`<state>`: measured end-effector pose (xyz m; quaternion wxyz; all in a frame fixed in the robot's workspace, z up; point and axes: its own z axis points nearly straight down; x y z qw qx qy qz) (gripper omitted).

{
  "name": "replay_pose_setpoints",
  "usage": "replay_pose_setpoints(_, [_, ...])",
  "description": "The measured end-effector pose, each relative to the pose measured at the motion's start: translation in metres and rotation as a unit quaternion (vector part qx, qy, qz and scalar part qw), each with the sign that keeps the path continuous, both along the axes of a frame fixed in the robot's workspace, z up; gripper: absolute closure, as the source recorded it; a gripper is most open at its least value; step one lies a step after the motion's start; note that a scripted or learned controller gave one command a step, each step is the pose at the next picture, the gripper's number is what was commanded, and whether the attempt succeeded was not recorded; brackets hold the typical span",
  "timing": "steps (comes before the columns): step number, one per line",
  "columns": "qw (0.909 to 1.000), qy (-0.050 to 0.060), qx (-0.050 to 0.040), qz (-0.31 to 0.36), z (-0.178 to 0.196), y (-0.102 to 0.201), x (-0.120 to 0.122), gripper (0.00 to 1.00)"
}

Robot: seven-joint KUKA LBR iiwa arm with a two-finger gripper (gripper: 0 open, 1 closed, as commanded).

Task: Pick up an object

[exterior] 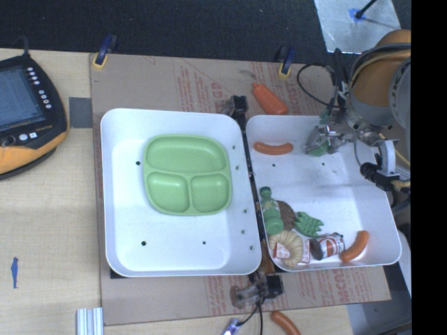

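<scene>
A grey two-finger gripper (323, 142) is seen low over the far end of the right white bin (335, 187); whether anything is gripped cannot be told. Nearest to it, a small orange-brown toy sausage (273, 147) lies flat on the bin floor. It is judged light, rigid, smooth plastic, likely slippery, and best pinched across its narrow middle.

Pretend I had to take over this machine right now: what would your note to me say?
End effector: low over the far end of the right bin, beside a sausage; I cannot tell its grip.
Things: more toy food heaped at the bin's near edge, including another sausage. A green divided plate lies in the left bin.
Done: nothing visibly lifted.
Left: grasp and lift one object.
</scene>
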<state>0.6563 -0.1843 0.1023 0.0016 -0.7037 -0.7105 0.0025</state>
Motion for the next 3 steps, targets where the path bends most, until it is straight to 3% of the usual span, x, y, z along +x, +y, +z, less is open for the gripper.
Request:
replay_pose_setpoints(1, [1.0,-0.003,0.0006,-0.003,0.13,0.041,0.001,1.0])
replay_pose_setpoints(2, [1.0,0.0,0.0007,-0.002,0.128,0.096,-0.01,1.0])
replay_pose_setpoints(3, [1.0,-0.001,0.0,-0.002,0.142,0.154,-0.06,1.0])
